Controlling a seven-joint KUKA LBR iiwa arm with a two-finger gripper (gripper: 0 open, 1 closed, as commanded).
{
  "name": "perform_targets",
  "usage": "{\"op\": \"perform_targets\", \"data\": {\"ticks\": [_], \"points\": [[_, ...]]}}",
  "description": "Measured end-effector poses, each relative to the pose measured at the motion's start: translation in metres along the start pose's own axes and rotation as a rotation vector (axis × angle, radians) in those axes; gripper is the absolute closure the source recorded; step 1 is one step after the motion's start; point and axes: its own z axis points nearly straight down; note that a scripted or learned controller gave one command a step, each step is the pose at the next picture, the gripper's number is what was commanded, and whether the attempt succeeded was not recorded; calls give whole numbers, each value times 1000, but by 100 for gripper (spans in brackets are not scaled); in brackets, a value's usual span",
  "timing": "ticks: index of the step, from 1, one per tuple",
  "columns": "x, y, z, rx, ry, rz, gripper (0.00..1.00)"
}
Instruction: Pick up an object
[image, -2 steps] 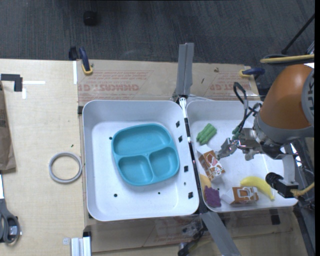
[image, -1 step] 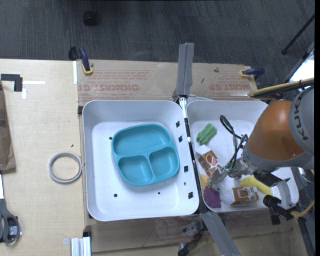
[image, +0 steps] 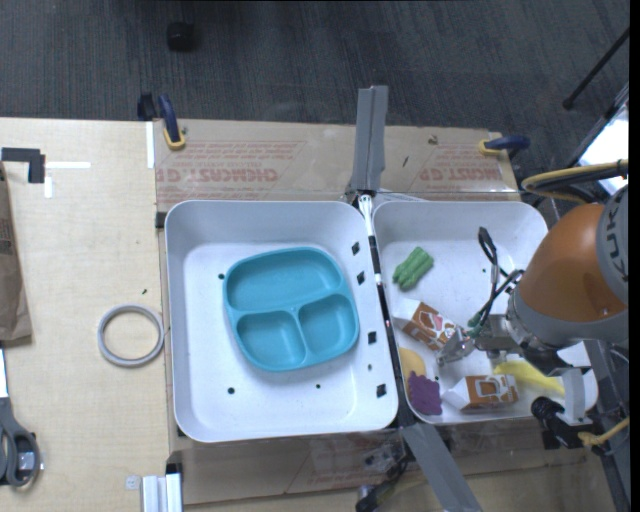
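Carton just left of gripper, right bin.
Carton lay slantwise on the floor of the right bin, its long axis running upper-left to lower-right; gripper hung at its lower-right end, whether spread or closed I couldn't tell.

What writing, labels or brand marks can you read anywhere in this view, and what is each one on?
Red print on the brown cardboard sheet behind the bins: two repeated strips, upside down from this view, too blurred to spell out.
Small orange and white carton in the right white bin: pattern, no legible words.
Second orange carton near the grey two-finger gripper: markings too small to read.
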Motion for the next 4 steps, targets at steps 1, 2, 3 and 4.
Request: {"op": "perform_targets", "data": {"ticks": [1, 2, 3, 4], "points": [[-31, 0, 0, -1, -1, -269, 0], [-7, 44, 0, -1, -1, -423, 0], [-8, 44, -8, 0, 0, -417, 100], [-8, 44, -8, 1, 0, -418, 0]]}}
